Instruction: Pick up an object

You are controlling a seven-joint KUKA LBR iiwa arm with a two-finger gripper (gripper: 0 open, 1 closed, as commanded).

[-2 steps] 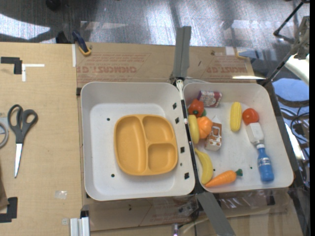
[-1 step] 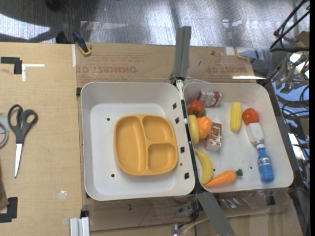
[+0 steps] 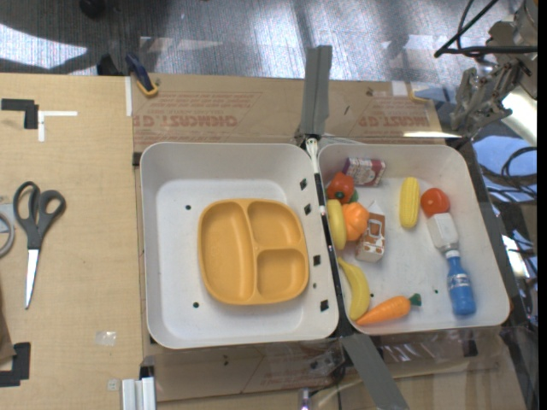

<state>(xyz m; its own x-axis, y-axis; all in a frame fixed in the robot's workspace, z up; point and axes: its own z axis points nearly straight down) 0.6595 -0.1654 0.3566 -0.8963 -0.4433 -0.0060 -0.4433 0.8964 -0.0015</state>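
The right bin (image 3: 483, 229) holds several toy foods. A corn cob (image 3: 409, 202) and a red tomato (image 3: 434, 201) lie at the back, beside a pink-and-white packet (image 3: 364, 171). A white-and-blue bottle (image 3: 453, 267) lies along the right wall. A carrot (image 3: 385, 310) and a banana (image 3: 355, 287) rest at the front left. A small carton (image 3: 372, 237), an orange piece (image 3: 354, 221) and a red-orange pepper (image 3: 341, 187) crowd the left wall. My gripper (image 3: 480, 101) hangs at the upper right, beyond the bin's far right corner and apart from every object.
The left bin (image 3: 162, 254) carries a yellow divided plate (image 3: 253, 251). Scissors (image 3: 34, 229) lie on the wooden bench at the far left. Cables and the arm's body fill the upper right corner. Cardboard lines the bench behind the bins.
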